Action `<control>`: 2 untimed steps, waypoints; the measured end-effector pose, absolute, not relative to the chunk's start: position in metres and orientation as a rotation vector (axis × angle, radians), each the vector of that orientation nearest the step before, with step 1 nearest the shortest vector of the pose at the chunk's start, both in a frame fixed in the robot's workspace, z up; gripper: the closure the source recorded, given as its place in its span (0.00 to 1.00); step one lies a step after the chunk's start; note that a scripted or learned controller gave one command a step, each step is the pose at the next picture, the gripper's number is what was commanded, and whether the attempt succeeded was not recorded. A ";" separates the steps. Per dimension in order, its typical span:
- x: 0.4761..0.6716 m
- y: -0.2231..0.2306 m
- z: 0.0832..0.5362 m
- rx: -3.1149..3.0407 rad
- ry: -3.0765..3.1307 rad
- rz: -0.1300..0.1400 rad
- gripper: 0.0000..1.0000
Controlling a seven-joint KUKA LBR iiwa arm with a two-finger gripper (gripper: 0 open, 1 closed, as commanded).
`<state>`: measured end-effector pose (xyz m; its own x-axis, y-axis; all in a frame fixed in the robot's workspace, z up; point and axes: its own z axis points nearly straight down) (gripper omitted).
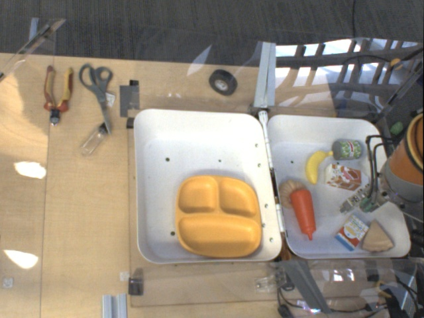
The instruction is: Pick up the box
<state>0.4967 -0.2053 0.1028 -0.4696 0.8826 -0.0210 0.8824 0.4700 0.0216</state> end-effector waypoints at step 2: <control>0.492 -0.177 0.090 1.488 2.746 0.003 0.00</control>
